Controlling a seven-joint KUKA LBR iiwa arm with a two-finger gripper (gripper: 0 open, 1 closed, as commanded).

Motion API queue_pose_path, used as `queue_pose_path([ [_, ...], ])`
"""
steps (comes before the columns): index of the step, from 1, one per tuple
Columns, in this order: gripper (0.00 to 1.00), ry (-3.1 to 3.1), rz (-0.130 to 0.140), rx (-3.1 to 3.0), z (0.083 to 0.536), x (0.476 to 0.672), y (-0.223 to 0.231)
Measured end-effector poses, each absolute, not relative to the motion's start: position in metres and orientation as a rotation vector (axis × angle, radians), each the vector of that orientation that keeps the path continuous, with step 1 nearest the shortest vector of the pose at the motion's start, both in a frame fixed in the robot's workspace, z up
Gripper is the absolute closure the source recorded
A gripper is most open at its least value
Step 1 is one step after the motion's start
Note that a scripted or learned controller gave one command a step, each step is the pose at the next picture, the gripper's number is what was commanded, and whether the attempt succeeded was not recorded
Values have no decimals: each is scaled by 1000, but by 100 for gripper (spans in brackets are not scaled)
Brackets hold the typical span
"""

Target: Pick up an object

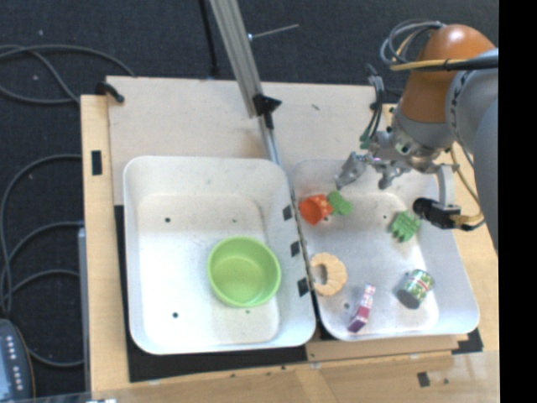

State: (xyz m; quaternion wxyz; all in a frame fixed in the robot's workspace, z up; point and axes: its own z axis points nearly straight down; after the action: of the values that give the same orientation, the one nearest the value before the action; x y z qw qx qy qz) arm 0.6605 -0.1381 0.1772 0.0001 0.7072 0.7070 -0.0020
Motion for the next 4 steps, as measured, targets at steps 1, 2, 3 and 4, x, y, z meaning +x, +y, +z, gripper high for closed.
queue_pose_path([
  [1,0,2218,-3,2221,124,659,-149],
  [2,100,2215,2,2220,135,660,-150],
  [3,100,2220,8,2214,199,662,-145],
  [4,100,2225,3,2216,202,662,-145],
])
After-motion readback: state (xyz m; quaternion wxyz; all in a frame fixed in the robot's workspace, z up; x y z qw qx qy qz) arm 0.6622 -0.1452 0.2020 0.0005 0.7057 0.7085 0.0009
